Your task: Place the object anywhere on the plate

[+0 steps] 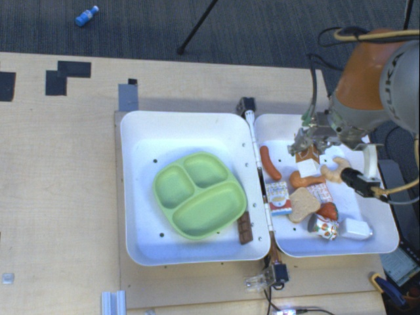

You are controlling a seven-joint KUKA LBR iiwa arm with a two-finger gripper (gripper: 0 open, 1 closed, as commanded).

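Two white bins (131, 176); one green plate (200, 193); one sausage (270, 163); gripper (308, 151) over right-bin clutter, grip state unclear.

We see a green plate (201, 194) with three compartments lying flat in the left bin (134, 176), slightly turned. The objects (308, 199), toy foods such as a red sausage (270, 163) and a bread slice (304, 205), lie heaped in the right bin (384, 235).

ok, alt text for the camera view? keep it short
A grey-and-orange robot arm reaches from the right, its gripper low over the right white bin of toy food: a sausage, a bread slice, small cartons. The left white bin holds a green divided plate with nothing on it.
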